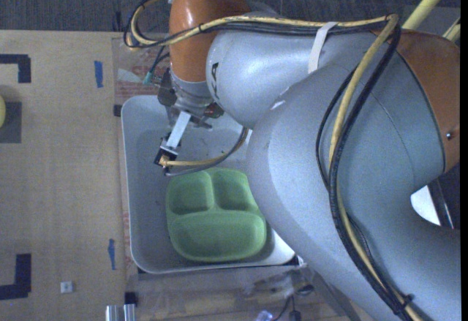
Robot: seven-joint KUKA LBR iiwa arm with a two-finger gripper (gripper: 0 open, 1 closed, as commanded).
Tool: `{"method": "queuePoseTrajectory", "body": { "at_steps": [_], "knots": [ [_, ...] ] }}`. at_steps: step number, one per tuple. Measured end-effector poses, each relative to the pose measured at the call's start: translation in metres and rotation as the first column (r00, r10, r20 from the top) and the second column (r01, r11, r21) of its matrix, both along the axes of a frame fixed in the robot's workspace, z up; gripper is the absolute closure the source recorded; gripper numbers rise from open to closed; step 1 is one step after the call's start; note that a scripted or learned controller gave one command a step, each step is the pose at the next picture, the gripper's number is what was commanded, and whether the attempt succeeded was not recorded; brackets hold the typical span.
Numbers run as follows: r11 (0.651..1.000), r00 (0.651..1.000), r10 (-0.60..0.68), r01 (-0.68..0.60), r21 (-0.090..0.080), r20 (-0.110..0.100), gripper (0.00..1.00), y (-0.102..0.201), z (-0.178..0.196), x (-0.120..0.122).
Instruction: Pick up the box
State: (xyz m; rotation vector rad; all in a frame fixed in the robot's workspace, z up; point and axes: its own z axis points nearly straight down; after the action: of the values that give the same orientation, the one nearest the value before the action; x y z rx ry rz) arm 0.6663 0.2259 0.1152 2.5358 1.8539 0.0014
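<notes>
A green moulded box [216,216] with three shallow compartments lies in the near half of the white bin [142,188]. Its right edge runs under the arm. My gripper [187,106] hangs below the orange wrist band over the far part of the same bin, apart from the green box and further back than it. The wrist and the arm's bulk cover the gripper's tips, and nothing shows held there.
The grey arm [344,151] covers the right side of the bin and everything beyond it. Left of the bin is the wooden bench top [58,166] with black corner marks, blue tape strips [99,74] and a yellow thing [2,113] at the left edge.
</notes>
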Motion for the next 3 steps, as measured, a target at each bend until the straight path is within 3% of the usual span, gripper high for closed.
{"method": "queuePoseTrajectory", "body": {
  "at_steps": [1, 2, 3],
  "knots": [
    [0.950, 0.950, -0.312, 0.312, 0.003, 0.000, 1.00, -0.070, -0.027, -0.057],
    [0.942, 0.942, -0.334, 0.334, 0.000, -0.001, 1.00, -0.049, -0.006, -0.047],
    [0.862, 0.861, -0.506, 0.505, 0.040, 0.053, 1.00, -0.074, -0.013, -0.096]
  ]
}}
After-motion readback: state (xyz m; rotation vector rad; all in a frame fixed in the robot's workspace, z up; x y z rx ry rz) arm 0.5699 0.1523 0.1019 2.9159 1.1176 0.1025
